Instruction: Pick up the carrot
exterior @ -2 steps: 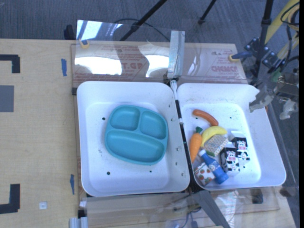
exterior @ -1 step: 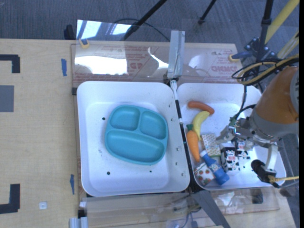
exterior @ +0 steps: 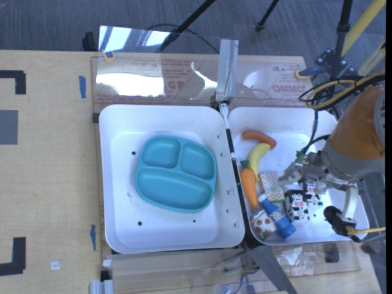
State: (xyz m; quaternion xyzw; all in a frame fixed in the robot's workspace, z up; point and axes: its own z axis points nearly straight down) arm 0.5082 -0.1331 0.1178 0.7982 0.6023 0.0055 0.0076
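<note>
I see the carrot [exterior: 248, 188] hugging the right bin's [exterior: 318, 228] left wall, banana [exterior: 258, 156] at its 1 o'clock. My gripper [exterior: 300, 192] hovers at its 3 o'clock; its state I cannot tell. No legible writing.

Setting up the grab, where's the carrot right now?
The carrot lies in the right bin, by its left wall, just below the banana.

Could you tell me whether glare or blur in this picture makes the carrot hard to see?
In the camera view, bright glare falls on the clear panel behind the bins, not the carrot, which reads sharp and evenly lit in the right bin; the pincer nearby is cluttered and slightly soft.
</note>
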